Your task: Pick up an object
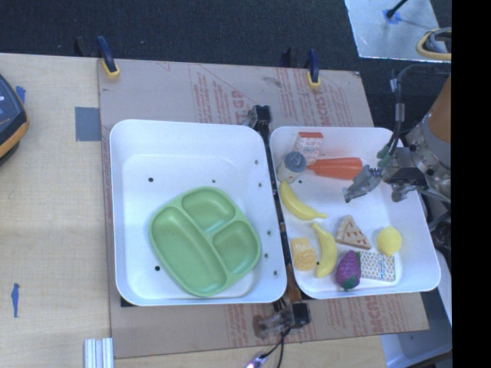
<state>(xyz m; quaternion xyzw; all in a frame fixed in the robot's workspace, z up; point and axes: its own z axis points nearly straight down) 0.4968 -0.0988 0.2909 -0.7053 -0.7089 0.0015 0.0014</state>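
The right bin (410, 205) holds several toy foods: an orange carrot (336, 167), a small red-and-white box (310, 142), a grey-blue round piece (295, 162), two bananas (298, 203) (325, 250), a wedge-shaped slice (353, 234), a lemon (389, 241), a purple piece (348, 269), a yellow piece (304, 254) and a patterned packet (378, 266). My gripper (379, 190) hangs over the right half of this bin, just right of the carrot's tip. It is open, its fingers spread apart with nothing between them.
The left bin (130, 152) holds a green divided plate (203, 240). Both bins rest on a cardboard sheet (192, 90) clamped to the wooden bench. The arm enters from the right edge.
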